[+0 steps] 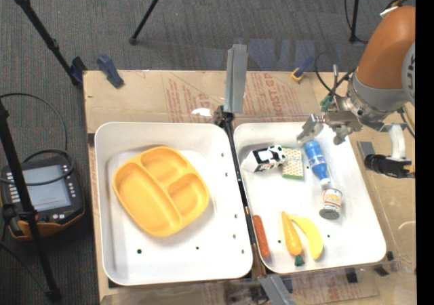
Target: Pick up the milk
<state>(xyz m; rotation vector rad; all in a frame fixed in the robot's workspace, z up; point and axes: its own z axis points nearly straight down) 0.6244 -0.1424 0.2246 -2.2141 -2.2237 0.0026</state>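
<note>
The milk (pixel 268 157) is a small carton with black and white cow patches, lying at the upper left of the right bin (pixel 359 181). My gripper (pixel 323 130) hangs over the bin's upper edge, to the right of the milk and apart from it. Its two fingers (pixel 307 128) are spread open with nothing between them. A blue bottle (pixel 316 159) lies just below the gripper.
A green-dotted packet (pixel 293 164) touches the milk's right side. A small can (pixel 331 203), a carrot (pixel 291 234), a banana (pixel 309 236) and a sausage (pixel 262 236) lie lower in the right bin. A yellow divided plate (pixel 161 190) sits in the left bin (pixel 108 161).
</note>
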